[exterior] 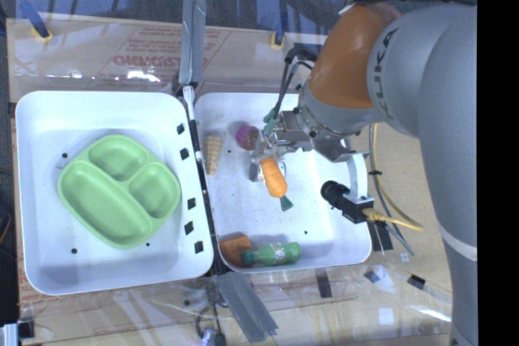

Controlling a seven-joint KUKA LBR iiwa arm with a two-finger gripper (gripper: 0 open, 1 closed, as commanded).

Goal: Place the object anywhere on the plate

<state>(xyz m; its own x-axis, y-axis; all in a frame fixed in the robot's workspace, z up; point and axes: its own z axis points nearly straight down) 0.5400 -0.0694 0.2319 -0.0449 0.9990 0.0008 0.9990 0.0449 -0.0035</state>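
Note:
A green plate (118, 189) with three compartments lies in the left white bin (40, 255). In the right bin (349, 247) an orange carrot (276, 179) with a green stub points toward the front right. My gripper (271, 147) is directly over the carrot's upper end, and its body hides the contact. A purple round object (246, 134) sits just left of the gripper.
A tan ice-cream cone (212, 153) lies along the right bin's left wall. A green bottle-like object (272, 254) and an orange piece (235, 245) rest at that bin's front edge. A black cable fitting (344, 202) hangs off the arm to the carrot's right.

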